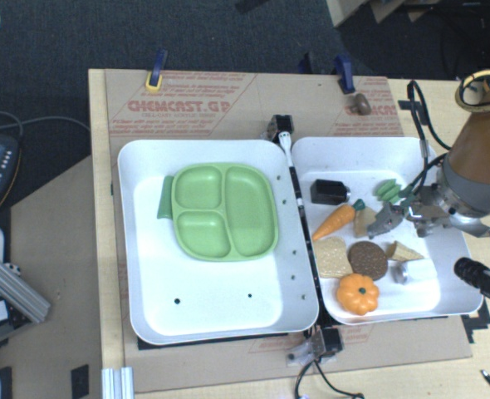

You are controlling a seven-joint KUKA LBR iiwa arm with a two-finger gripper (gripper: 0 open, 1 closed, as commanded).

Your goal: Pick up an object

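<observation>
Our gripper (389,221) sits low in the right bin (444,302), reaching in from the right, its tip among the toy food. We cannot tell how it is set, because the grey metal blurs into the small pieces under it, and nothing shows clearly as held.

Just beside the tip, to the left, lies the carrot (335,221), slanted with its green end toward the gripper. Below it sit the brown round cookie (367,258) and the pale cracker (331,257), touching each other. A wedge of cheese (405,252) lies just right of the cookie, and the small pumpkin (357,294) rests near the front wall. Farther back are a black block (329,192) and a green leafy piece (387,190). The left bin (141,239) bears a green divided plate (225,210).

We judge the carrot the nearest sensible target. To do this well we should centre across its narrow width, not along its length, come down until we bracket it fully, then close and lift straight up. The crowding is the risk: a sideways nudge could push the cookie or cheese and spoil the grasp.
</observation>
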